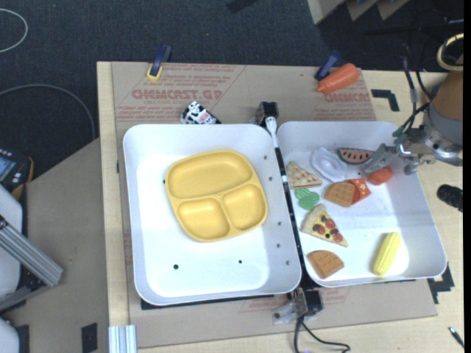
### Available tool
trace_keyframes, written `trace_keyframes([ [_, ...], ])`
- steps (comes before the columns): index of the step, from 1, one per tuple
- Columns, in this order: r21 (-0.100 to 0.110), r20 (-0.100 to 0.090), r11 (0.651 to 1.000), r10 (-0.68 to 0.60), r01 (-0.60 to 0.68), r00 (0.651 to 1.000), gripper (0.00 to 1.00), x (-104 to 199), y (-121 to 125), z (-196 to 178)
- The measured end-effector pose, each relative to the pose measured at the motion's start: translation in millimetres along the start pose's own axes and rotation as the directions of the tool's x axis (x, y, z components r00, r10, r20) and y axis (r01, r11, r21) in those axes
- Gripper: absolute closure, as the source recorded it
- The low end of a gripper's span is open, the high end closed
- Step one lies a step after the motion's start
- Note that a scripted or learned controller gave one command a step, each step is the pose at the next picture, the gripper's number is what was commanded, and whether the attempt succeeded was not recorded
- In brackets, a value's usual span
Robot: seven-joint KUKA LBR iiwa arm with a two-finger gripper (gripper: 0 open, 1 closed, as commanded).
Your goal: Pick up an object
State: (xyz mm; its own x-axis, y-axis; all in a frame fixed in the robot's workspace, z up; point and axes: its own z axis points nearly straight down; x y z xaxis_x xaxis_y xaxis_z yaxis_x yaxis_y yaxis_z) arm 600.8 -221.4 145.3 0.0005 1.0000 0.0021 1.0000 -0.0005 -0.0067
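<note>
The two-finger gripper (388,162) reaches in from the right over the right shallow white bin (427,223), low above the upper middle of its floor. Whether it is released or clenched cannot be told at this slant. Directly beneath its tip lies a small red-orange toy piece (380,174), touching or just under the gripper; a grasp is not visible.

Just left of the tip rests a toy watermelon slice with red flesh and dark rind (355,154), and beside that a pale translucent plastic piece (326,162). Below these sit a brown toy biscuit with a red piece against its right side (346,193), a tan triangular toy cracker (300,175) and a green ridged toy leaf (307,197). Nearer the camera lie a toy pizza wedge with red toppings (324,225), a brown toy cookie (325,262) and a yellow toy corn cob (386,253).

The left shallow white bin (147,226) holds a yellow three-compartment plastic tray (215,194). An orange toy carrot (338,79) lies on the cardboard-covered bench (221,87) behind the bins.
</note>
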Motion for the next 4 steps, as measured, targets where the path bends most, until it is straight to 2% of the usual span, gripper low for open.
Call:
trace_keyframes([
  [1,-0.011,-0.001,1.0,-0.002,0.001,1.0,0.0,7,11,51],
  [2,-0.011,-0.001,1.0,-0.004,0.004,1.0,0.0,9,14,58],
  [3,-0.009,0.003,1.0,-0.003,0.003,1.0,1.0,7,12,49],
  [4,-0.012,0.004,1.0,-0.001,0.002,1.0,1.0,12,6,1],
])
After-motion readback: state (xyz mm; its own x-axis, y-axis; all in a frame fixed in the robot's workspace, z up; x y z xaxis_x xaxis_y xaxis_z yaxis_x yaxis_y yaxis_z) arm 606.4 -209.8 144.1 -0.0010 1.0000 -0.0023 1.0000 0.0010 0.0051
